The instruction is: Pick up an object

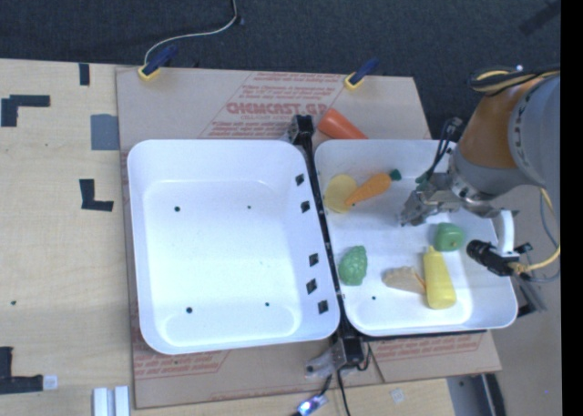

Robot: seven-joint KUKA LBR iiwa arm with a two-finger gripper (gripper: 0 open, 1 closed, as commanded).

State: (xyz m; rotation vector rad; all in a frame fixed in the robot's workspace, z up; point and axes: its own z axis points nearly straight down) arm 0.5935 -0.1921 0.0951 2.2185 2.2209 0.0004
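You can't tell how the gripper (417,211) stands — take the light, slippery green ball (447,238) just right of it across its middle.

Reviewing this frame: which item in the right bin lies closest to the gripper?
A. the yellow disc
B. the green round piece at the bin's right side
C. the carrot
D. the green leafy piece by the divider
B: the gripper sits just up and left of the green round piece; the others lie farther off.

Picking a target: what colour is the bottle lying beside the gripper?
Yellow bottle, clearest in the camera view.
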